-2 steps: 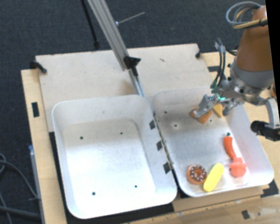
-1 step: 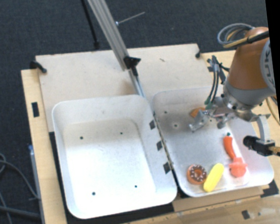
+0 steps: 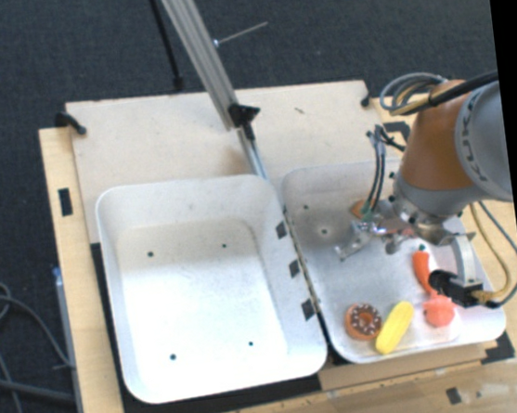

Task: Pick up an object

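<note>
My gripper (image 3: 371, 245) hangs over the middle of the right bin (image 3: 313, 194), with its two metal fingers (image 3: 346, 250) spread apart and nothing between them. A brown ring-shaped donut (image 3: 362, 321) and a yellow banana-like piece (image 3: 395, 326) lie near the bin's front edge. An orange carrot (image 3: 422, 268) and a red-orange lump (image 3: 439, 311) lie to the right of them. A small orange thing (image 3: 362, 209) peeks out from behind the wrist, mostly hidden.
The left bin (image 3: 116, 265) sits beside the right one, with a raised divider (image 3: 295, 262) between them. A slanted metal pole (image 3: 207, 57) rises behind the bins. Cables (image 3: 488, 247) hang off the arm at the right.
</note>
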Motion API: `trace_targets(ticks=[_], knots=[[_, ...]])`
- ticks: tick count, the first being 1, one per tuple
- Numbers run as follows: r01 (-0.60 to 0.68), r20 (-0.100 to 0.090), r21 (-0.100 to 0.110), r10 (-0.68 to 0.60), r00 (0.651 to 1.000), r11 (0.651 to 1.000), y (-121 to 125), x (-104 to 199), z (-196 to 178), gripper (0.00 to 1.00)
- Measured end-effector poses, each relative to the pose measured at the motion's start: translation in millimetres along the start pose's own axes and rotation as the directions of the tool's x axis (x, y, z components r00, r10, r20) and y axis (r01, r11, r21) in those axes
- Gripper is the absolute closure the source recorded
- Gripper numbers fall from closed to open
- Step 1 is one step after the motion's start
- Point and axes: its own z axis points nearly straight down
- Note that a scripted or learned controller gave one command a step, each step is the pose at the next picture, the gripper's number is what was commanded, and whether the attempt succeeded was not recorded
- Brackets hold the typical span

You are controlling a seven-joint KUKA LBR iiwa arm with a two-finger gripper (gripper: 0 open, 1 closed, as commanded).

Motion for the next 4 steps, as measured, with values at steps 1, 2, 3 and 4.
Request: trace_targets(ticks=[1,2,3,4], knots=[[0.002,0.001,-0.002,-0.002,1.000,1.000,0,-1,40,0.00],[-0.007,0.001,-0.010,0.007,1.000,1.000,2,-2,26,1.00],[-0.003,0.001,-0.012,0.003,1.000,1.000,-2,-5,-37,1.00],[0.005,0.002,-0.011,-0.005,1.000,1.000,-3,-7,-82,1.00]])
